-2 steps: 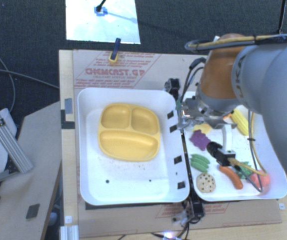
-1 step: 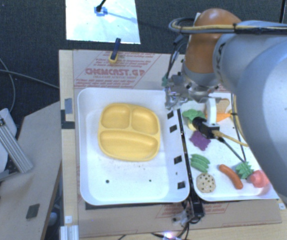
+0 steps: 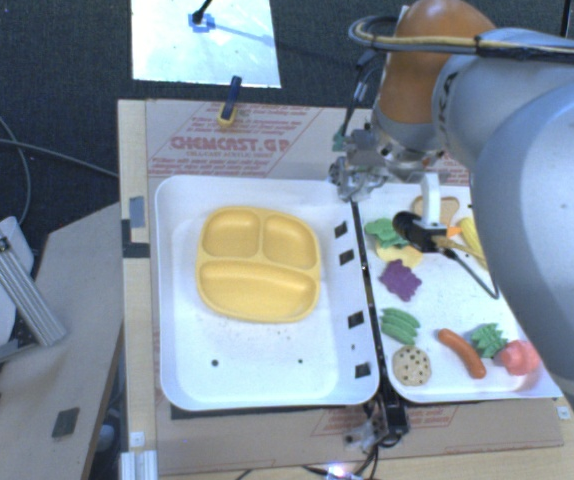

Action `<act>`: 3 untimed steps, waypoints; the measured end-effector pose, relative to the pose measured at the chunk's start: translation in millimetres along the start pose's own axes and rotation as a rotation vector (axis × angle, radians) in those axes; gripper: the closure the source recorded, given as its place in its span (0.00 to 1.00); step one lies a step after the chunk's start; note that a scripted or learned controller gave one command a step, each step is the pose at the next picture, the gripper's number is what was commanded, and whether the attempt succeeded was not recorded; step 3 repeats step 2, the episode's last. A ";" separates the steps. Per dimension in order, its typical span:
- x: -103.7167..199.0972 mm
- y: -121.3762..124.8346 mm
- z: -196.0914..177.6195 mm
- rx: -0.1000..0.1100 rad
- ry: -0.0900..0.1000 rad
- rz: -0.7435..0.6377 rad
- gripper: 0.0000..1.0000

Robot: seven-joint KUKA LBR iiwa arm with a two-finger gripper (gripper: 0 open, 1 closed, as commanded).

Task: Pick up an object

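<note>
Round speckled cookie (image 3: 411,365), bin's near corner

Fixed overhead camera looks slantwise onto both bins (image 3: 172,298).

The arm (image 3: 527,118) runs off the right and top edges and covers the far right corner of the right bin (image 3: 437,388), along with part of whatever lies there (a tan piece (image 3: 445,208) and a yellow piece (image 3: 470,238) show only as slivers). At the gripper (image 3: 352,183), the fingers are too small and dark to read. The cardboard's red lettering (image 3: 229,144) is blurred, and grey rails (image 3: 2,268) are cut by the left edge.
</note>
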State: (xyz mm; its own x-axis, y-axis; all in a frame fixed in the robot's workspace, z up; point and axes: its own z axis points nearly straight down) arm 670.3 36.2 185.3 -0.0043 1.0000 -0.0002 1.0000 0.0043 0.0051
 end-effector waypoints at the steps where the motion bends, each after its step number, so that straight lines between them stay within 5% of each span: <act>1: 29.2 -62.6 0.8 0.009 0.002 -0.002 1.00; 2: 44.6 -145.8 0.7 0.011 0.001 0.002 1.00; 3: 44.6 -145.8 0.7 0.011 0.001 0.002 1.00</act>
